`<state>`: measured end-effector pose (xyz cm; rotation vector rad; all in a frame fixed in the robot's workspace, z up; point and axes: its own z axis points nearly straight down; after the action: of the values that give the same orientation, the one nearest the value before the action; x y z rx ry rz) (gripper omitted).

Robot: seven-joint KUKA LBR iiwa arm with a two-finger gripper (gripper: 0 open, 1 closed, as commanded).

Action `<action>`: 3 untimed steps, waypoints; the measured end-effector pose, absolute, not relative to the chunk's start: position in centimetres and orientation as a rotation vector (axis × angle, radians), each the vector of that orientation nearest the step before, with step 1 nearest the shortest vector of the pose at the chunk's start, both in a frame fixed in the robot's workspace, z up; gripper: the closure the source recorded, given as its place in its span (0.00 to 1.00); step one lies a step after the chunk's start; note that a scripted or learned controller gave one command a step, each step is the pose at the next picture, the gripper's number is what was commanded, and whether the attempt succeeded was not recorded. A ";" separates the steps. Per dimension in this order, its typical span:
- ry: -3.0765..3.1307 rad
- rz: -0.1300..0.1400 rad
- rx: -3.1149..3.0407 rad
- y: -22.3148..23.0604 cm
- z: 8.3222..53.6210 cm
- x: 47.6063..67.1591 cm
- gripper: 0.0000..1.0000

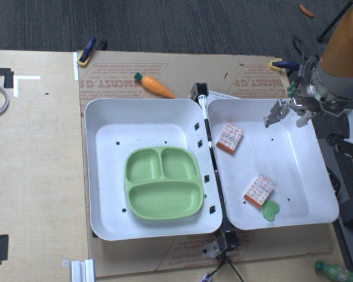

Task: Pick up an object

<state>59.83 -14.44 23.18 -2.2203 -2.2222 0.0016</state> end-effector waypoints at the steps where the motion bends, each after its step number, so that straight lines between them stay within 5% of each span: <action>1: -2.112 0.002 -2.324 -10.2 12.9 52.9 0.00; 2: -2.553 -0.002 -1.839 -9.4 10.5 48.0 0.00; 3: -2.553 -0.004 -1.843 -9.5 11.4 48.1 1.00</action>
<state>48.14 -9.46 11.42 -1.8428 -2.5528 -0.0038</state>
